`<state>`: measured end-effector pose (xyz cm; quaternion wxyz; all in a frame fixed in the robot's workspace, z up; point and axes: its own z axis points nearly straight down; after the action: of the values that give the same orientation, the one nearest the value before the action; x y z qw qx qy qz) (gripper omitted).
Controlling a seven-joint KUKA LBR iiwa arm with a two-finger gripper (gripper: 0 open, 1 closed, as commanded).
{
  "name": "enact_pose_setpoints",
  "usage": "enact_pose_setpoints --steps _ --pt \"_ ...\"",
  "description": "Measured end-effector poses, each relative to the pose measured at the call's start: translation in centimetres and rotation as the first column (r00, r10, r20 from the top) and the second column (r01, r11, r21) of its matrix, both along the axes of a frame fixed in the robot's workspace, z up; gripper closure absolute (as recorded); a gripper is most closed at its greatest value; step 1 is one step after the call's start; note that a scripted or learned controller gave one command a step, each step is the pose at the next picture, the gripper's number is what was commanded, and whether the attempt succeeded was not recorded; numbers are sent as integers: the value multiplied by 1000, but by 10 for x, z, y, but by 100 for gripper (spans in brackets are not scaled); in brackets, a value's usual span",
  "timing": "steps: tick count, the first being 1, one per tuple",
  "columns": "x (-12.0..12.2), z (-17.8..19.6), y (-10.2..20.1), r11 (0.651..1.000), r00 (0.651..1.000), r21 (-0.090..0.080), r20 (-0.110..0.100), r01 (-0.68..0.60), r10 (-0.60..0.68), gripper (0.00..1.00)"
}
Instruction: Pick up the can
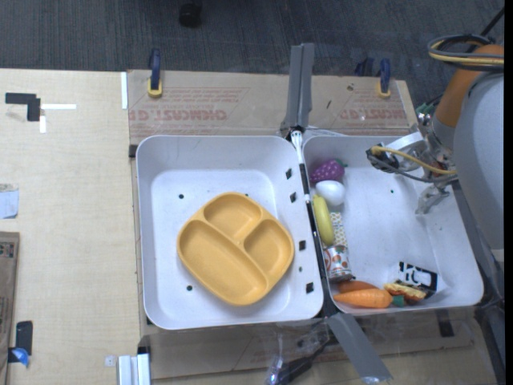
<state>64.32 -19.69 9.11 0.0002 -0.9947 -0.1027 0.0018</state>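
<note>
- The grey KUKA arm (485,183) with its orange band is reaching over the right-hand shallow white bin (385,231) from that bin's right side, and its two-finger gripper (430,192) is hanging above the bin's far right part, with a looped cable just beside it.
- Whether the pincer is released or clenched is not showing at this angle, so I cannot tell; nothing is appearing in its grasp.
- The slim cylindrical can (337,253), with a pale printed label and a reddish end, is lying on its side along this bin's left wall, well apart from the gripper.
- A yellow plastic banana (323,217) is touching the can's far end, and a white egg (329,192) and a purple bunch of grapes (327,171) are sitting beyond it, towards the bin's far left corner.
- An orange toy carrot (362,297) is lying just beside the can's near end, in the bin's near left corner.
- The step in hand is looking like the approach: the pick is not yet made.
- The next move is calling for travel across the bin towards its left wall, then a descent with the jaws straddling the can's narrow body; the wall and the crowding banana and carrot are leaving little room.
</note>
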Motion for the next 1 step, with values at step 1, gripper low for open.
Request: enact_pose_setpoints --steps 1 --pt "0 0 0 1000 1000 0 0 0 0 0"
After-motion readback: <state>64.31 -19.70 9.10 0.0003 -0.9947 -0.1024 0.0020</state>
